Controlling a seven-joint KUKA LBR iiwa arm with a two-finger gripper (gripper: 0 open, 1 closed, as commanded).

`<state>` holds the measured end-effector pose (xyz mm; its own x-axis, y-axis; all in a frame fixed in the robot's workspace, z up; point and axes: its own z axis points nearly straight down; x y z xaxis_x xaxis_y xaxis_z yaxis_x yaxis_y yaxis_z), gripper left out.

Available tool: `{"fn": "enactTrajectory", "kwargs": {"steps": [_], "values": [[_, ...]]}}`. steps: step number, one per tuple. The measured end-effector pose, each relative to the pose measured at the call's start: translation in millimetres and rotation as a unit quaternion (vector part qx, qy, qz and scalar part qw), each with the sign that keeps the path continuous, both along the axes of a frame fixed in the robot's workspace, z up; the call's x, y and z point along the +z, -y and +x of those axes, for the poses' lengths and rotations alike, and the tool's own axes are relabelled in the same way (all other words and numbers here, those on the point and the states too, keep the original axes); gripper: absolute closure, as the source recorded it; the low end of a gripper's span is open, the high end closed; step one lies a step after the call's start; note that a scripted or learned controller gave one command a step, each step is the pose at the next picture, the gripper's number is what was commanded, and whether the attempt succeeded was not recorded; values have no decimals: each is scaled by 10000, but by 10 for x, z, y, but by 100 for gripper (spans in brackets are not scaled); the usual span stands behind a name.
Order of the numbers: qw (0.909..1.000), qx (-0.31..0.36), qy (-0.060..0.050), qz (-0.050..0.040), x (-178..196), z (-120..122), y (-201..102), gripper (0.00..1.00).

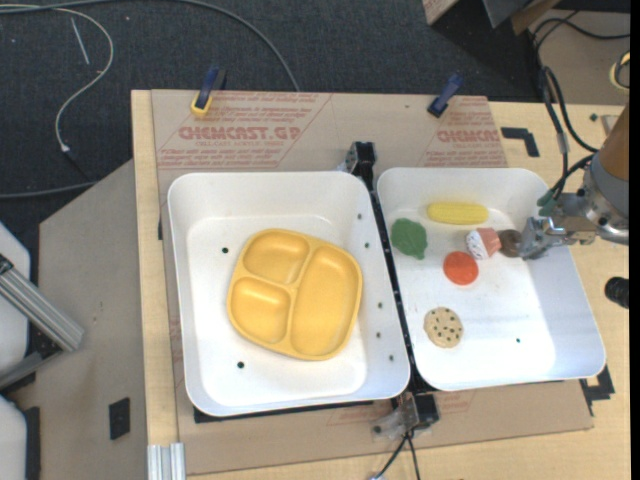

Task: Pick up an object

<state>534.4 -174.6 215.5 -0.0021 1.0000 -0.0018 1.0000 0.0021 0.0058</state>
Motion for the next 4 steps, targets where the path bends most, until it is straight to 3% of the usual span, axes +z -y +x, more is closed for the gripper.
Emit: {"fn": "enactTrajectory", "kwargs": {"steps": [1, 2, 4], "values": [[10000, -2, -14, 3, 494, 33, 30, 100], [10000, -1, -10, 3, 649, 41, 29, 100], [10000, 9, -45, 19, 374, 215, -889, 100]]}}
